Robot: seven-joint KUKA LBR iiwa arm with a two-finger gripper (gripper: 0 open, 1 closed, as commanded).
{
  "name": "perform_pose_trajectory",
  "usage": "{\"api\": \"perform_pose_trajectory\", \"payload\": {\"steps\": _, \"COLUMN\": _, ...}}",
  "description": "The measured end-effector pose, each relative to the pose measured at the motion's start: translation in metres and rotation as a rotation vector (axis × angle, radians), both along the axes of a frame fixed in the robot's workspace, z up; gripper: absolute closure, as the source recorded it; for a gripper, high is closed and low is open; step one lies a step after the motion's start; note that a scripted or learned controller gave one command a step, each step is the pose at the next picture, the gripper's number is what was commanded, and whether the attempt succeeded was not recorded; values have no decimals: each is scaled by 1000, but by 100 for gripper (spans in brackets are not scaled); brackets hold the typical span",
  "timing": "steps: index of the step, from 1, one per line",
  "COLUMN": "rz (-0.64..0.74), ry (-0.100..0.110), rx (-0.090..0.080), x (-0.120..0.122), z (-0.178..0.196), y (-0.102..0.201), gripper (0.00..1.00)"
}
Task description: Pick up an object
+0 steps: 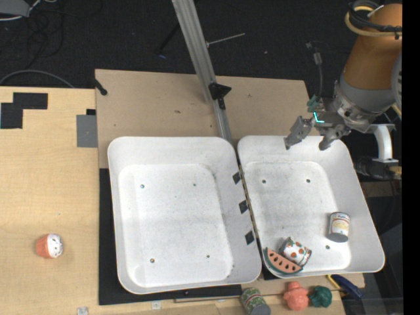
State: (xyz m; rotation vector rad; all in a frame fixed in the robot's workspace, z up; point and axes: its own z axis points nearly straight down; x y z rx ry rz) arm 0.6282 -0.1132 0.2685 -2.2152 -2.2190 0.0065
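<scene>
Objects for picking lie in the right bin [367, 209]: a small can [338, 226] near its right wall, and a watermelon slice [281, 262] touching a red-and-white toy [296, 251] at its front edge. Jaws [313, 135] hang spread wide above the bin's far rim, holding nothing, well apart from all three

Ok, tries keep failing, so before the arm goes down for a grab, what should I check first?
1. End effector spread open: ok.
2. Nothing between its fingers: ok.
3. End effector above the right white bin: ok, at the far edge.
4. Small white cylindrical can in that bin: ok, standing apart.
5. End effector over the can: not ok.
6. Red watermelon-slice toy free to grasp: not ok, a white round toy touches it.
</scene>
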Motion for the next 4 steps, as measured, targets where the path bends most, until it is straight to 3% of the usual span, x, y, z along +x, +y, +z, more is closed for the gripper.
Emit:
{"api": "perform_pose_trajectory", "payload": {"steps": 1, "rz": 0, "ry": -5, "rx": -1, "x": 1, "z": 3, "y": 0, "gripper": 0}}
{"api": "perform_pose_trajectory", "payload": {"steps": 4, "rz": -3, "ry": 1, "rx": 0, "x": -9, "z": -177, "y": -8, "gripper": 0}}
